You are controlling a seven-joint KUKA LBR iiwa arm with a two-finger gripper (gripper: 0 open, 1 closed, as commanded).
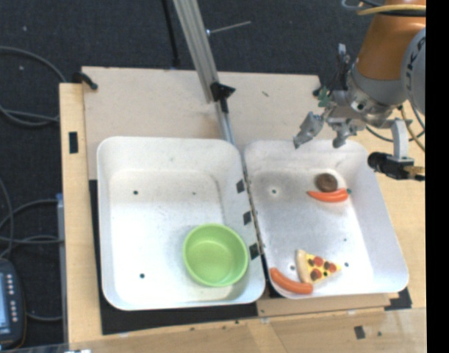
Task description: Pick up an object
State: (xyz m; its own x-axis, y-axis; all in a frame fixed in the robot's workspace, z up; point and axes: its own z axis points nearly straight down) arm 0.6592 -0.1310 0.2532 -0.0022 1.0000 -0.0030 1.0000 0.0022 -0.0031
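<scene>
My gripper (323, 136) hangs open over the far edge of the right bin (371, 219), its two grey fingers spread apart with nothing between them. Below it in the bin lie a small brown round piece (325, 181) and an orange sausage (328, 194) touching it. Near the bin's front edge sit a pizza slice (314, 265) and a second orange sausage (289, 282). The arm with its orange band (389, 39) comes in from the upper right.
The left bin (136, 197) holds a green bowl (215, 254) near its front right corner. A slanted metal rail (200, 43) runs from the top down to the seam between the bins. Cables lie at the left.
</scene>
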